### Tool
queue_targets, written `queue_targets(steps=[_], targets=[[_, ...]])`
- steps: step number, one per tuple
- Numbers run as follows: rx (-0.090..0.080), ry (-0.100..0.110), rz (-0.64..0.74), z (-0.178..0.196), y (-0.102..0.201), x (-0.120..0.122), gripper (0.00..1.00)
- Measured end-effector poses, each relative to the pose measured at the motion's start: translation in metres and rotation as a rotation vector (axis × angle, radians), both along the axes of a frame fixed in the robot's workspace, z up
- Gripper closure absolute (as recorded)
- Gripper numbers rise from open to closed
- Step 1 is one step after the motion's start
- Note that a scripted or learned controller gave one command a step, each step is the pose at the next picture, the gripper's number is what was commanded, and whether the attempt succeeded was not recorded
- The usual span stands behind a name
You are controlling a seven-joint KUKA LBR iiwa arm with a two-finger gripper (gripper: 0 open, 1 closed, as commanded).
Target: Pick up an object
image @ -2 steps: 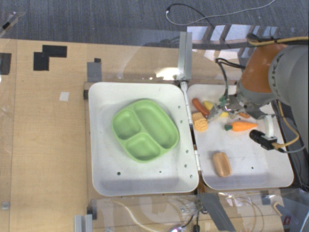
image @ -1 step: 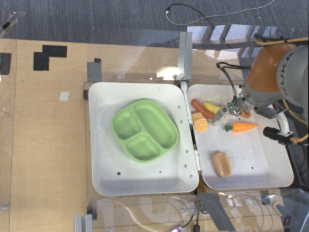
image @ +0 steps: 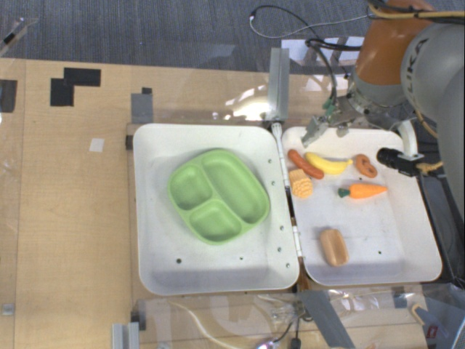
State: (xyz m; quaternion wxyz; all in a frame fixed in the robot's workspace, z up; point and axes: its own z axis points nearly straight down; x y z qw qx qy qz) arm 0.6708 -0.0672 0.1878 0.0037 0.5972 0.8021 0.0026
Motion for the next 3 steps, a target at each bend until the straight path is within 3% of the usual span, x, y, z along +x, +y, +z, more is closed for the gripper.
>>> queue_targets(steps=[1,2,3], targets=[[0.002,0.007,0.051,-0.098,-0.045,0.0,0.0],[-0.002,-0.008,0.055,-0.085,-0.045,0.003,1.0],[0.0,0.0,0.082,0.0,0.026,-0.023,1.0]])
